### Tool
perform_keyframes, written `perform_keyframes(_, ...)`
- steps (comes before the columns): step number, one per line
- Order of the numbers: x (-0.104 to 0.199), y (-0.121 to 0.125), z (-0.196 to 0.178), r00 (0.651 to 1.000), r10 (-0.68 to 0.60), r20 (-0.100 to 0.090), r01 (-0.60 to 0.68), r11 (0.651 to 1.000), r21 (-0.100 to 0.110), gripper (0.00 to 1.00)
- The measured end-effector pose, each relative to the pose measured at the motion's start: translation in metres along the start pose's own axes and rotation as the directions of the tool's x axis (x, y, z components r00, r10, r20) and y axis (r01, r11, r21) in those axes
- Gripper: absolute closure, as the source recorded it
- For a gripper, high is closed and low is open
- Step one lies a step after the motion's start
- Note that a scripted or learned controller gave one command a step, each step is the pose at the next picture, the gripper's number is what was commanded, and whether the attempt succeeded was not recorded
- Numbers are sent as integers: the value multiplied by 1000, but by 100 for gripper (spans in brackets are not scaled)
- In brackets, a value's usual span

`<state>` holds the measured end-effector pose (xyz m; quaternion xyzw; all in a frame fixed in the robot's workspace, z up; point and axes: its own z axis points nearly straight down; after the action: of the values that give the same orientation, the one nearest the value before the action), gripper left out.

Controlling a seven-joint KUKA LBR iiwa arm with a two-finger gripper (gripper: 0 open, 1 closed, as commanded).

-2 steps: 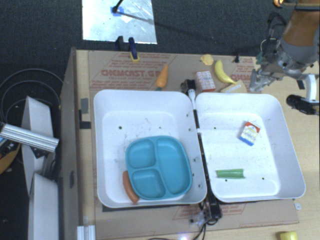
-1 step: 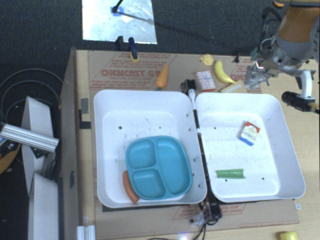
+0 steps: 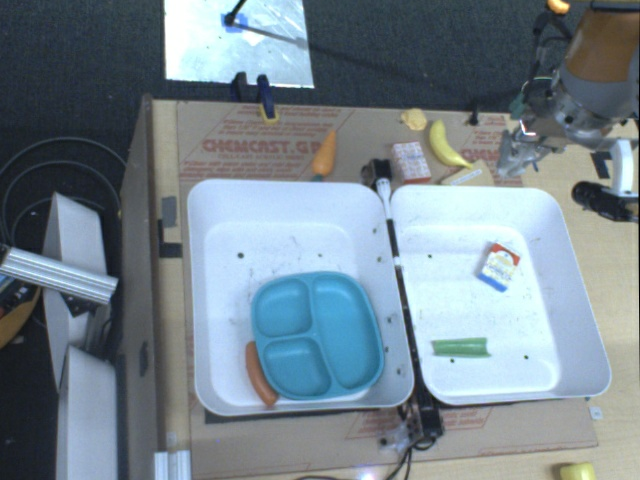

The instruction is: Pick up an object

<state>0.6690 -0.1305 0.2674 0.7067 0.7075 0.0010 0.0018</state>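
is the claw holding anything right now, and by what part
Nothing visible between its tips. The claw hangs over the bench beyond the right bin, near the banana.

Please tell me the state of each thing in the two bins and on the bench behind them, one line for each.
Blue tray: flat in left bin.
Sausage: lying beside tray, left bin.
Small carton: lying in right bin.
Green stick: lying flat, right bin.
Banana: on bench behind bins.
Carrot: on bench behind bins.
Gripper: above bench, beyond right bin.
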Motion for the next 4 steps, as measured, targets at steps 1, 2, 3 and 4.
perform_keyframes(1,-8,0,16,1000,1,1,-1,1000,2,100)
perform_keyframes(2,24,1,-10,1000,-6,-1,6,1000,-2,100)
perform_keyframes(3,40,-39,-46,1000,-5,-2,5,1000,0,100)
perform_keyframes(4,43,-5,5,1000,-6,0,6,1000,2,100)
